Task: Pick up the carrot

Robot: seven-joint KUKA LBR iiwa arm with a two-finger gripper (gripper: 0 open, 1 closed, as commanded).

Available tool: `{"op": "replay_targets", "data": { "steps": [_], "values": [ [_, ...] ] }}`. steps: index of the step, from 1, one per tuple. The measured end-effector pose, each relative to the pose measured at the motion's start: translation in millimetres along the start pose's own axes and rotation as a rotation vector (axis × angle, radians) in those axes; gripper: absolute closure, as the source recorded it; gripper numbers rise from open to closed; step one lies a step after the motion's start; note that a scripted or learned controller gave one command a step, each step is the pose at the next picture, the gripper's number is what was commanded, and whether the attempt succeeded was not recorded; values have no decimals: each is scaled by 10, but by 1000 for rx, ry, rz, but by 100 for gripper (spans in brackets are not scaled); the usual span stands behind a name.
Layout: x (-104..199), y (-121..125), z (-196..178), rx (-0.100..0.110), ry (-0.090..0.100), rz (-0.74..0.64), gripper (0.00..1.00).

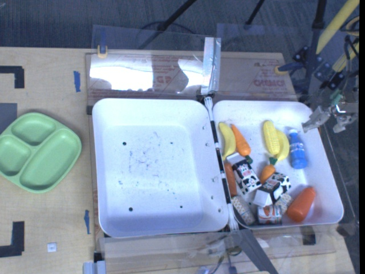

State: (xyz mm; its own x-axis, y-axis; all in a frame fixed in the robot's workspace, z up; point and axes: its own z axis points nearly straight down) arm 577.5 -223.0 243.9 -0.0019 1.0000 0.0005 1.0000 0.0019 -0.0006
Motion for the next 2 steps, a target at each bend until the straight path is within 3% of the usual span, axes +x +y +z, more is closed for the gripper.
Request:
{"op": "replay_targets", "data": {
  "steps": [1, 2],
  "values": [
    [720, -31, 1308, 1, 0, 7, 0],
    [400, -96, -323, -3, -2, 87, 0]
  ]
}}
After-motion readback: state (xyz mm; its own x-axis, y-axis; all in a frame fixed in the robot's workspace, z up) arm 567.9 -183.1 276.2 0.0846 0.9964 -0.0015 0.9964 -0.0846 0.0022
